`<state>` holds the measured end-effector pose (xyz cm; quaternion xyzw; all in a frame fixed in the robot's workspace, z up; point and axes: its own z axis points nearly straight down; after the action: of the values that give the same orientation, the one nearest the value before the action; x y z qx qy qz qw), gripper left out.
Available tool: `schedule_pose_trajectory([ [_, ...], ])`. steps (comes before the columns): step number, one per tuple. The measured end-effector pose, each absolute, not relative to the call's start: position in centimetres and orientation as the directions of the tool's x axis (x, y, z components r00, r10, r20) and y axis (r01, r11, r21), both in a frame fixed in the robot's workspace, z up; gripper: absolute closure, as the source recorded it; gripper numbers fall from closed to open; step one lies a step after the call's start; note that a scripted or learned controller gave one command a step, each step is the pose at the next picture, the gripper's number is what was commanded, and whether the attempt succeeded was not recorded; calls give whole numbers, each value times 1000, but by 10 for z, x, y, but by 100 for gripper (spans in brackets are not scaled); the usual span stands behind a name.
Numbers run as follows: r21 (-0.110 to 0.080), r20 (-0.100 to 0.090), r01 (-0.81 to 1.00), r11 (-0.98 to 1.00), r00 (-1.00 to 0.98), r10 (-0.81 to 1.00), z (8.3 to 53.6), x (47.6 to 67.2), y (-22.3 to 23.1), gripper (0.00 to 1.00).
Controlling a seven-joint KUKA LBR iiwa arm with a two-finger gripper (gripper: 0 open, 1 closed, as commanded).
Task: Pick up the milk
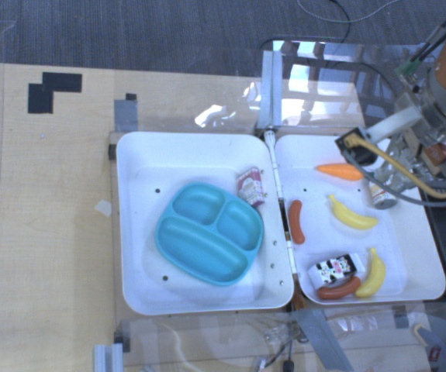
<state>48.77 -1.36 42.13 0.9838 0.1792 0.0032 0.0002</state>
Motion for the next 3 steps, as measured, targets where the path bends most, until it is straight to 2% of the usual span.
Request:
schedule_pose_trajectory([
  [1,3,11,354,-935,935,354,432,489,-14,100],
  [2,0,2,287,-958,958,287,338,487,15,100],
  [3,-1,-3,202,-979,979,202,206,486,-72,100],
])
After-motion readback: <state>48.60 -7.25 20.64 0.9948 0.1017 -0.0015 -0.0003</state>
